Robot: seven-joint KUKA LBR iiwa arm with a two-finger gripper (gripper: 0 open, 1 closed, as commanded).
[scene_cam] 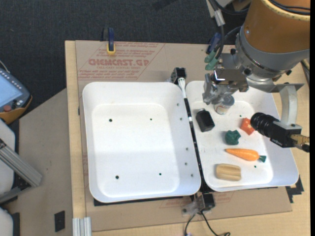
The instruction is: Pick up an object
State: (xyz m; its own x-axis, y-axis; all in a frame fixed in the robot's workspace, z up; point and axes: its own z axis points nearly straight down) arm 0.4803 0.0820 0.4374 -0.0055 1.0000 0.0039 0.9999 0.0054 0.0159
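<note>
From where I stand, the gripper hangs low over the far end of the right bin, close to the wall this bin shares with the left bin. Whether it is spread or pressed together I cannot tell, because the bulk of the wrist hides that part. I see nothing plainly caught in it. I judge the step in hand to be the approach: the arm is over the things, and no pick is made yet.

Every candidate lies in the right bin. A black block is nearest, just beside the gripper on my side and close to the shared wall. Nearer to me are a green piece and a small orange piece off to its right. Nearer again, a carrot lies flat across the bin, and a tan block rests near the front rim. They lie apart from one another, none stacked.

The next move, as I read it, calls for settling on one thing, most likely the black block since it is closest. The arm would need to centre over it and come straight down around it. The wall leaves little room on that side, so closing along the wall looks safer than closing across it.
</note>
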